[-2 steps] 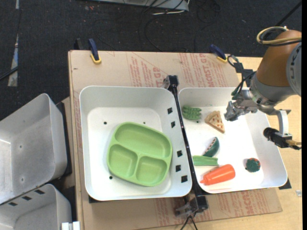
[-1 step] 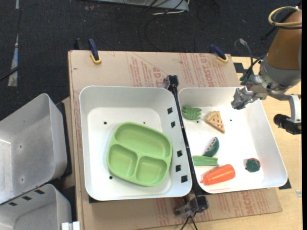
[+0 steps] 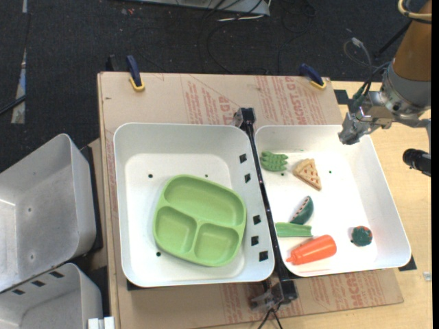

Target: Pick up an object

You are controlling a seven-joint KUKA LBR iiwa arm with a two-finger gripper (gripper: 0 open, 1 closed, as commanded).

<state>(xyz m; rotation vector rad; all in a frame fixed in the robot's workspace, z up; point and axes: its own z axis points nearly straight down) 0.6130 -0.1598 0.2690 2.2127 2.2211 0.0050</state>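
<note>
We see the gripper (image 3: 348,134) at the upper right of the frame, hanging over the top right corner of the right bin (image 3: 384,184), with nothing between its fingers; whether they stand open or closed we cannot tell at this size. The pickable things all lie below and to the left of it. Nearest is the pizza slice toy (image 3: 308,173), then the green hand-shaped toy (image 3: 274,160) close to the divider. Further down are the watermelon slice (image 3: 302,210), the green bean pod (image 3: 293,230) lying roughly left to right, the carrot (image 3: 313,249) with its long axis also nearly left to right, and the small strawberry (image 3: 361,236) by the right wall. We judge the pizza slice the shortest reach, with open white floor around it. The left bin (image 3: 137,149) holds a green divided plate (image 3: 199,220). Both bins sit on a cardboard sheet (image 3: 185,94).
</note>
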